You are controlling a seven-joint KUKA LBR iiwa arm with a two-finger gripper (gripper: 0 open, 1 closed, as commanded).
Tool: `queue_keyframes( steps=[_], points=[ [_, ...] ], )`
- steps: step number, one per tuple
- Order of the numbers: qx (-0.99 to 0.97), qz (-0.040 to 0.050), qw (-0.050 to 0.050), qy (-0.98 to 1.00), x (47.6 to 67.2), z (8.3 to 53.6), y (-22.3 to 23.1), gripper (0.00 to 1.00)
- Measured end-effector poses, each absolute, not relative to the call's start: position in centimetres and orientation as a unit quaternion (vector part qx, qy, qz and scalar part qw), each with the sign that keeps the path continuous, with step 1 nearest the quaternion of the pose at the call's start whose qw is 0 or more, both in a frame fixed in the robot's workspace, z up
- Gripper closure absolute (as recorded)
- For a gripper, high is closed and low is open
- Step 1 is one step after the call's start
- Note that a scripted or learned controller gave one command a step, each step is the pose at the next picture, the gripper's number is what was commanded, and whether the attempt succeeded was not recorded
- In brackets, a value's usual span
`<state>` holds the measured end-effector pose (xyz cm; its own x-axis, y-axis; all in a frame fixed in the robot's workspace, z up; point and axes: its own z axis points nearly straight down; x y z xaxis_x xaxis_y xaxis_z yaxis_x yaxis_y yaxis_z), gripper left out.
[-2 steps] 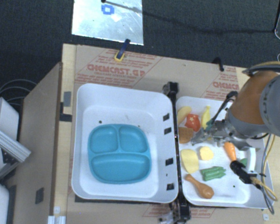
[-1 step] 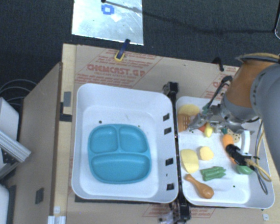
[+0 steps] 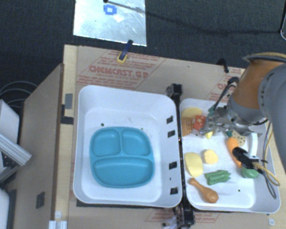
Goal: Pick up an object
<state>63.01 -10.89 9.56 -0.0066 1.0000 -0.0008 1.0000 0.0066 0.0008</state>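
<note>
My gripper [image 3: 208, 128] hangs low over the back left part of the right bin [image 3: 263, 198], with the grey arm coming in from the right. Just to its left lie a red piece [image 3: 198, 122] and a yellow-orange piece [image 3: 188, 122], very close to the gripper's tip. A small yellow bit [image 3: 209, 135] sits right under it. An orange carrot [image 3: 231, 144] lies to its right. Nearer the front are a pale yellow piece [image 3: 193, 164], a round yellow piece [image 3: 210, 157], a green vegetable [image 3: 217, 177] and a brown drumstick [image 3: 204, 191].
The left bin [image 3: 91, 101] holds a blue divided plate [image 3: 123, 156]. A green piece [image 3: 250, 172] lies at the right bin's right side, under the wrist. A black divider [image 3: 179, 150] runs between the bins.
</note>
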Motion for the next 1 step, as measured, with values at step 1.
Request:
queue_keyframes(
  steps=[1],
  points=[
    [0.704,0.0035,0.002,0.710,59.76,19.03,-5.22,1.00]
  ],
)
